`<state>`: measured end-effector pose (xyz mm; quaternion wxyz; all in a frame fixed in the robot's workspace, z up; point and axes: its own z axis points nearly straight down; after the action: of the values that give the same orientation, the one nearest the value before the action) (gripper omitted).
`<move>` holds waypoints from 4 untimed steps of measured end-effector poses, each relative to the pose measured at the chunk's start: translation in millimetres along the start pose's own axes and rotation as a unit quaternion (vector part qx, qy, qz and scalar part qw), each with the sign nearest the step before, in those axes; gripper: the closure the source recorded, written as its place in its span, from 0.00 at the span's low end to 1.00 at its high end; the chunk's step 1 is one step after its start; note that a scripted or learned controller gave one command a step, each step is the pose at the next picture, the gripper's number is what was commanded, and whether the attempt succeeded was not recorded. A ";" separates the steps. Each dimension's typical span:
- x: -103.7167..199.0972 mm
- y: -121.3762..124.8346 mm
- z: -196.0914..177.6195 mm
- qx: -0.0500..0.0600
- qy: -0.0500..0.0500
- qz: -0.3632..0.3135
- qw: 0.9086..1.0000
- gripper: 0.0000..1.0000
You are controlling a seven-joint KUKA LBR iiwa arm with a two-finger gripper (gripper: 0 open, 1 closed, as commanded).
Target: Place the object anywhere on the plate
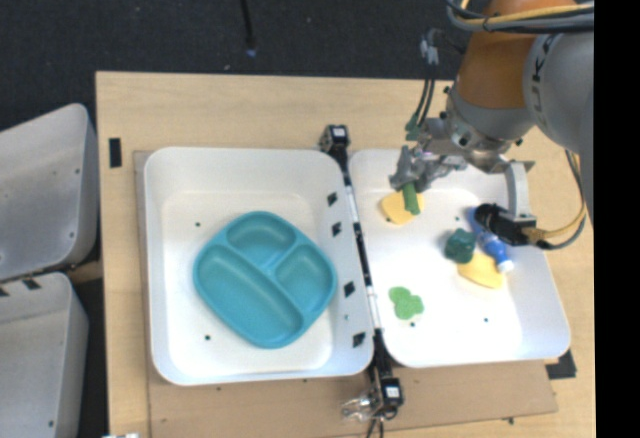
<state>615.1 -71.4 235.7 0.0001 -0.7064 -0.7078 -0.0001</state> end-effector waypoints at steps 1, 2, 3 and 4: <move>52.2 -14.7 5.9 0.000 -0.001 0.000 1.000 1.00; 103.7 -30.0 2.2 0.000 0.000 0.001 1.000 1.00; 147.5 -35.7 6.3 0.000 0.000 0.001 1.000 1.00; 184.5 -34.4 4.3 0.000 0.000 -0.001 1.000 1.00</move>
<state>580.3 113.1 231.5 0.0000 -0.7057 -0.7085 -0.0003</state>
